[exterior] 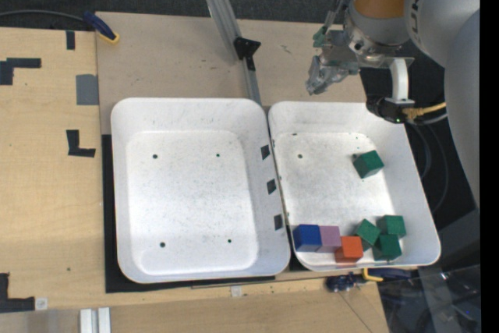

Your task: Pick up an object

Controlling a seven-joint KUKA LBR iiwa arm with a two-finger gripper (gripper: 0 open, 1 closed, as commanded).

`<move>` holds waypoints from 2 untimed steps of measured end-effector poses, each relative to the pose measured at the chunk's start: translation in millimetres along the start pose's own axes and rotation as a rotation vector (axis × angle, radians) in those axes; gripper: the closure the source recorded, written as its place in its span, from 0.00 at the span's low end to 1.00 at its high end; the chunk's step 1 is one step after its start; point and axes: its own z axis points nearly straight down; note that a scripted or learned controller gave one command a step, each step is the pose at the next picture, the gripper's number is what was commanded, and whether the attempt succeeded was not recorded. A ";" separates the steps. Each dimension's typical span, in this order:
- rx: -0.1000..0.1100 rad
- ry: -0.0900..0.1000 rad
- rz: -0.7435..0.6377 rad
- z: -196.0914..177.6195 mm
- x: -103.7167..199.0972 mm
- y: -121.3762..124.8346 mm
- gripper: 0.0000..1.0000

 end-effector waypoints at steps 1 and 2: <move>0.001 0.001 -0.001 11.9 61.3 -2.4 1.00; 0.001 0.000 -0.001 26.5 121.2 -11.6 1.00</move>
